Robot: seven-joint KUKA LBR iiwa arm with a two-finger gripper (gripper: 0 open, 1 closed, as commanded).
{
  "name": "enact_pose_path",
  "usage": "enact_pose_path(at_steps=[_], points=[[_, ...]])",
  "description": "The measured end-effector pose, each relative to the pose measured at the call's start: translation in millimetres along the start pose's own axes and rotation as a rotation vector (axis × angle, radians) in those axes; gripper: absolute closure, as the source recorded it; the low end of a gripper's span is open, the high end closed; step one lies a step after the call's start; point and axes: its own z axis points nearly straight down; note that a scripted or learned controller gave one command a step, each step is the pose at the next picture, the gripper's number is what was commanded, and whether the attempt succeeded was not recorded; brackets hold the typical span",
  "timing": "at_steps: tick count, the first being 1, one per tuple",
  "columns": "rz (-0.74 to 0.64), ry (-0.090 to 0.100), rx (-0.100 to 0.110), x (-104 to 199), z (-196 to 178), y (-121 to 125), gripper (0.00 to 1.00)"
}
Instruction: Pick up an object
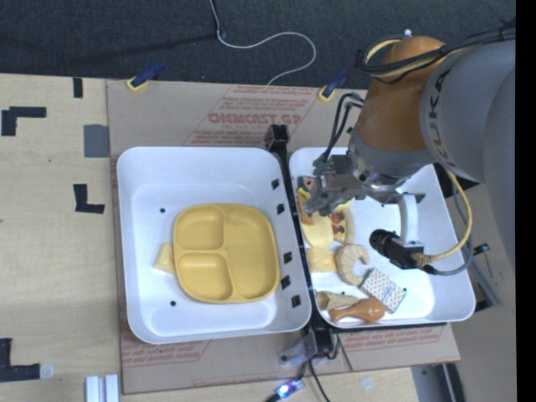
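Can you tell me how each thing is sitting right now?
yellow divided plate: flat, right way up, in left bin.
gripper: low over right bin's left side.
croissant: lying in right bin.
chicken drumstick: lying on its side, near front wall.
patterned packet: lying flat.

A big yellow plate (226, 252) with three sections sits in the middle of the left white bin (142, 174). A pale yellow flat piece (163, 258) pokes out from under its left side. The right white bin (444, 296) stands just beside the left one, in the lower right of the frame. Both bins rest on a brown cardboard sheet (209, 115) with red letters on it. A blue clip (146, 75) holds its upper left corner and another blue clip (332, 82) sits at the top middle. A thin white cord (268, 40) loops across the dark floor at the top. Black marks (23, 120) show on the tan bench at the left.
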Motion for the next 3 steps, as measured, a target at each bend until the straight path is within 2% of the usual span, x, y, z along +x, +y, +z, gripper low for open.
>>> enact_pose_path(at_steps=[1,2,3], points=[[-0.001,0.0,0.001,57,3,16,1.0],[0.004,-0.002,0.001,70,6,20,1.0],[0.005,-0.003,0.003,71,23,21,1.0]])
